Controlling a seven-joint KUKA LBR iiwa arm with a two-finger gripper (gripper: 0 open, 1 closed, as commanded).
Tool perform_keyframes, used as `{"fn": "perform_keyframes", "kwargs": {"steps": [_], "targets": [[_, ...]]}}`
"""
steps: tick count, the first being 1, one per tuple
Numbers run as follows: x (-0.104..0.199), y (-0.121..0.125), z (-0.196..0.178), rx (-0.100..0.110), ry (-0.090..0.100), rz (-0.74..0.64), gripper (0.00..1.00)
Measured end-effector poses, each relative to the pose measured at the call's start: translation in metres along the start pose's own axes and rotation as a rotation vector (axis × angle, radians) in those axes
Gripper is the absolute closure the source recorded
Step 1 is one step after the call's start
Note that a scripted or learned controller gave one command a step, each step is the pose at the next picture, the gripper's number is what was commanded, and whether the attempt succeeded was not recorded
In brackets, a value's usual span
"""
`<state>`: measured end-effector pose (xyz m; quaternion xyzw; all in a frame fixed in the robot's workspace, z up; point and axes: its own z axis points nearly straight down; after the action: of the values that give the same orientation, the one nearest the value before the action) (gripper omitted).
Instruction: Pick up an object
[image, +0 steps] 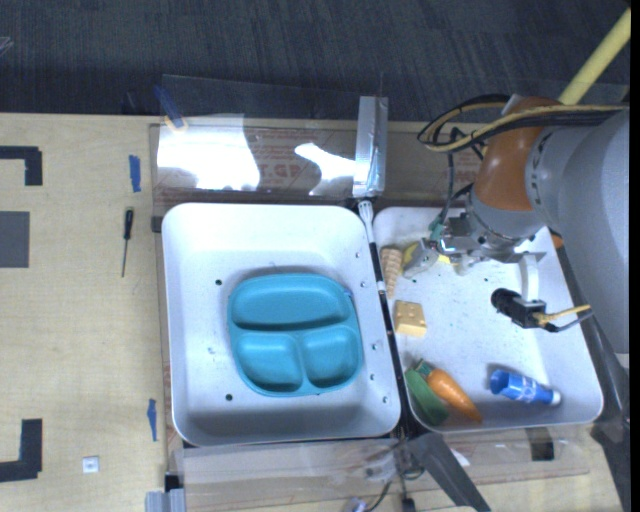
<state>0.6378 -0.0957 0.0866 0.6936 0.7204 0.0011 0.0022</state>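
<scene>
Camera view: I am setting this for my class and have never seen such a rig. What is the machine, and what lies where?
The camera looks down at a slant on two white bins. The grey arm from the right is a robot; its end effector hangs over the right bin. The left bin holds a blue divided tray; the right, a carrot, blue tube, yellow block and tan cone. Whether anything is held cannot be told.

Matt blue plastic tray; smooth white plastic bins; glossy orange plastic carrot; pale wooden bench
</scene>
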Motion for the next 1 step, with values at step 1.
{"fn": "perform_keyframes", "kwargs": {"steps": [1], "targets": [[-0.0006,0.0250,0.0008,0.014,0.002,0.038,0.00]]}}
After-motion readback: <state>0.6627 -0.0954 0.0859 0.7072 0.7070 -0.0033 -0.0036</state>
